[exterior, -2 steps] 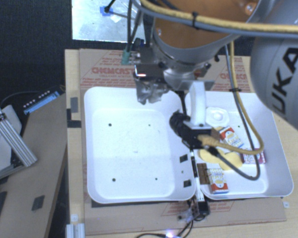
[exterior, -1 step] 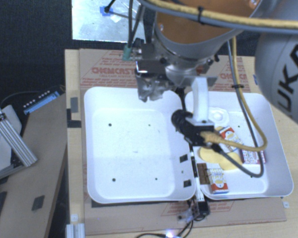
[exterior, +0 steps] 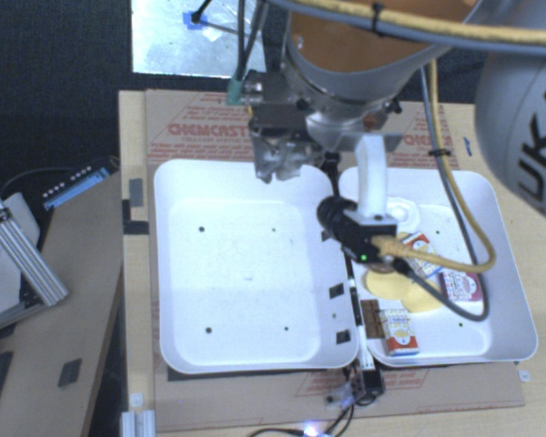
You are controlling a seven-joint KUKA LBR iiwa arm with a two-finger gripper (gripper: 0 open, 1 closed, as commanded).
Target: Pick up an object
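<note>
A robotics lab: white bins [exterior: 246,271] on cardboard [exterior: 209,121], cabling [exterior: 455,235], aluminium framing [exterior: 18,253] alongside.

Grey arm [exterior: 519,107], large rounded casing, partial black lettering "UK" on side. Broad orange band [exterior: 373,25] above wrist, small bolt at top. Grey collar below band. Metallic wrist block [exterior: 282,139], green connector at left end. Yellow cable [exterior: 382,21] across band, black ties; loops lower down. White stem to black module [exterior: 350,226], small green light.
</note>
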